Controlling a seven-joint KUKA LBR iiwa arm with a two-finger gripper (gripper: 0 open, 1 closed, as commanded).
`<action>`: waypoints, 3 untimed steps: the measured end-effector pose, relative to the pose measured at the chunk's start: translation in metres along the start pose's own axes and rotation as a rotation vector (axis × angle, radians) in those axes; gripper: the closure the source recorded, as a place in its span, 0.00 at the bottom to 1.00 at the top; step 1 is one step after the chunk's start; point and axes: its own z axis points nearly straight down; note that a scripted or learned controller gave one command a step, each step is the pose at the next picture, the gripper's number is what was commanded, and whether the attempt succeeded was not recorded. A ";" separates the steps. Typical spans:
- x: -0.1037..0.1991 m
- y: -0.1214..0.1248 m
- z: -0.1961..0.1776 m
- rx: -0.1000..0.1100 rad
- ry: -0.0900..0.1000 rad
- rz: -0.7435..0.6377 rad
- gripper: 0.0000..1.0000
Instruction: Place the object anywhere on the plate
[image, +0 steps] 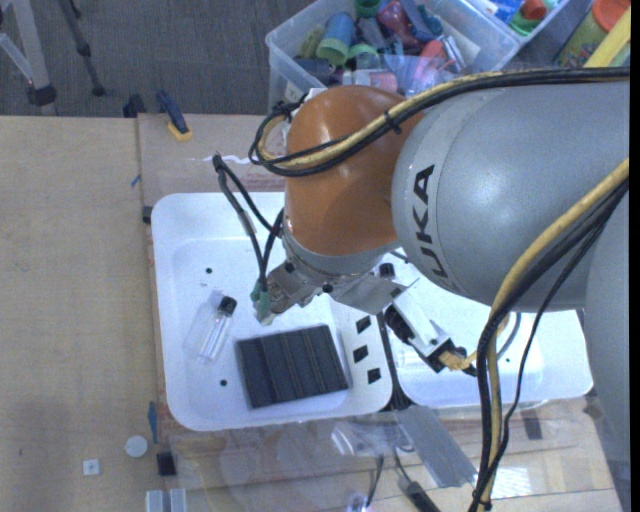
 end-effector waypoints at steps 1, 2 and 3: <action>0.002 -0.022 0.106 0.007 0.002 0.486 1.00; -0.024 0.031 0.010 0.000 0.000 0.039 1.00; -0.043 0.061 0.012 -0.001 -0.001 -0.012 1.00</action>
